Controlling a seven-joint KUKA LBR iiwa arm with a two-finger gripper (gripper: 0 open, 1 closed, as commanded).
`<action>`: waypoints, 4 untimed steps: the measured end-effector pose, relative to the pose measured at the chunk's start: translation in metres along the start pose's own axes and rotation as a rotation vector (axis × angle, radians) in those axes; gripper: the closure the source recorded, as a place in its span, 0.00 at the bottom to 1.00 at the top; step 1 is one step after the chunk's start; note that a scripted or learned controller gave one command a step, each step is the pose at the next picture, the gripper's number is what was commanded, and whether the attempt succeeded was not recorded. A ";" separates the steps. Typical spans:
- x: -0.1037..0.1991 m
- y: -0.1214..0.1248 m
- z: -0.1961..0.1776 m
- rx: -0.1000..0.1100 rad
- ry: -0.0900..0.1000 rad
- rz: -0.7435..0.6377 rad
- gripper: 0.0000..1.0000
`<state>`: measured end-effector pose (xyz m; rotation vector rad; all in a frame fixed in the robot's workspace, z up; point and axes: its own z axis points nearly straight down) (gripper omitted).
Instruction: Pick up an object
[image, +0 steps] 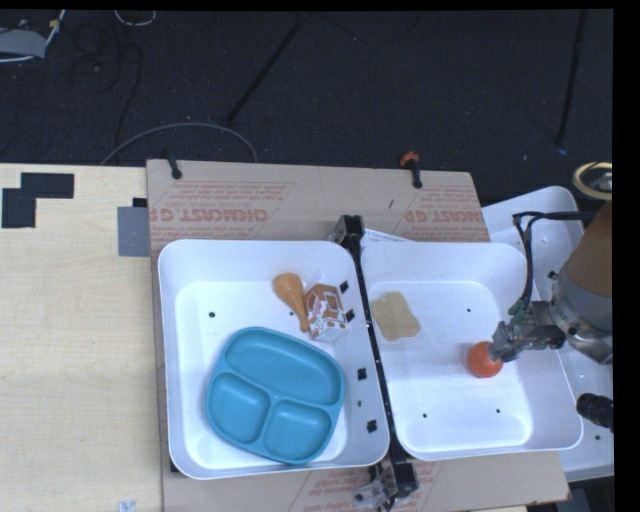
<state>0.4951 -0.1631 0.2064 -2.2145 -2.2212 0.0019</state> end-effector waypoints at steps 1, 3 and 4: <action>0.047 0.001 -0.010 -0.001 0.000 -0.002 1.00; 0.160 0.005 -0.004 0.002 0.000 -0.001 1.00; 0.215 -0.003 0.001 0.001 0.000 -0.002 1.00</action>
